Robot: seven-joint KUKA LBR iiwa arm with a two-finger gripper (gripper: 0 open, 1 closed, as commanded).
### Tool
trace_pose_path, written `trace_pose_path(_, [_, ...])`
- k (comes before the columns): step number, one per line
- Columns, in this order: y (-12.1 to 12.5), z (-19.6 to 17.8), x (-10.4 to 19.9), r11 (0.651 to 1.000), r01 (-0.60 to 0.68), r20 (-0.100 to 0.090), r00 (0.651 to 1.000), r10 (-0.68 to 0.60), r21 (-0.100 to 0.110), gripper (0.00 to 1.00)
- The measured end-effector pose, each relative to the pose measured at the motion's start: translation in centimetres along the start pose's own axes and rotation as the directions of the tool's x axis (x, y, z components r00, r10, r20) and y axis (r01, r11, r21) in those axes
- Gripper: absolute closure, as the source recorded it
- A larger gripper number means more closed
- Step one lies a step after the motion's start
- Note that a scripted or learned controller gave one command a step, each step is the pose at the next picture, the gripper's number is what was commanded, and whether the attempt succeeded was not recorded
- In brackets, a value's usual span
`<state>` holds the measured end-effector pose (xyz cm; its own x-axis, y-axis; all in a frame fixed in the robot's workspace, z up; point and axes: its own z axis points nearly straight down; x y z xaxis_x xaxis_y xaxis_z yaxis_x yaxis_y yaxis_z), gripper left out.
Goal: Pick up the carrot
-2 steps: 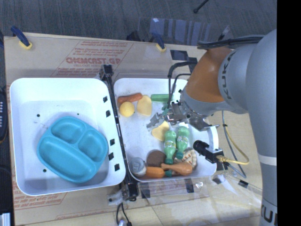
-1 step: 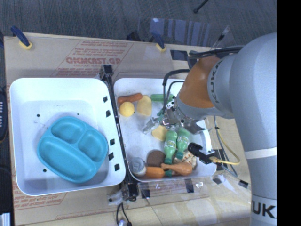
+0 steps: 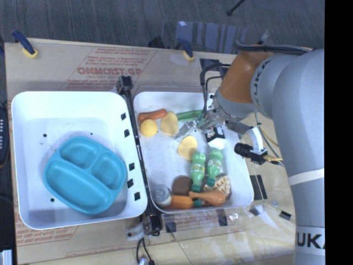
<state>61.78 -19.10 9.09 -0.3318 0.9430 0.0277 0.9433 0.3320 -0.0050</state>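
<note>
Gripper hovers over the right bin (carrot well apart).

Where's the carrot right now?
The orange carrot lies at the right bin's near edge, between a grey can and a toy chicken drumstick, under a brown ball.

Robot lab: clamped bench, white bins.
</note>
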Motion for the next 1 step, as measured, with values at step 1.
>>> trace_pose_path(1, [-0.08, -1.17, -0.39, 1.000, 0.008, 0.016, 1.000, -0.008, 0.001, 1.00])
